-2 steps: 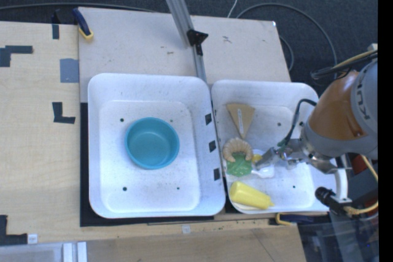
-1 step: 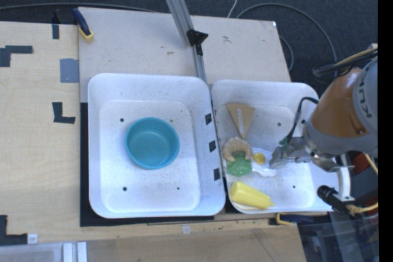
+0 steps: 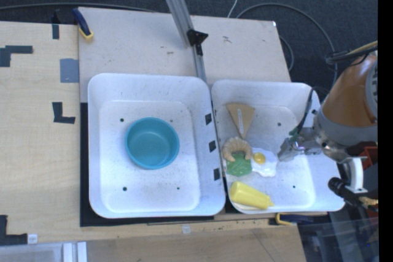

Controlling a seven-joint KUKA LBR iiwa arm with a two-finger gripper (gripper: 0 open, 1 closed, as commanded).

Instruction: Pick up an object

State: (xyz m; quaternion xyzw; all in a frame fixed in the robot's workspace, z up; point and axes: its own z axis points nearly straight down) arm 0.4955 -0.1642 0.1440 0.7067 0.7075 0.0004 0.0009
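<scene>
The right bin [image 3: 288, 95] holds a yellow toy [image 3: 249, 195] at its near edge, a fried egg [image 3: 261, 161], a green piece [image 3: 239, 167], a ring [image 3: 236, 147] and a cone [image 3: 241, 116]. The tool [image 3: 288, 149] sits low, just right of the egg; I cannot tell its state. A blue bowl [image 3: 152, 142] sits in the left bin [image 3: 104, 193].

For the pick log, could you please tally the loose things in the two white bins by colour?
Blue: 1, the bowl in the left bin.
Tan: 2, the cone-shaped piece and the ring-shaped piece.
Green: 1, the small green piece.
White and yellow: 1, the toy fried egg.
Yellow: 1, the long yellow piece.
Total: 6; five lie in the right bin.
</scene>
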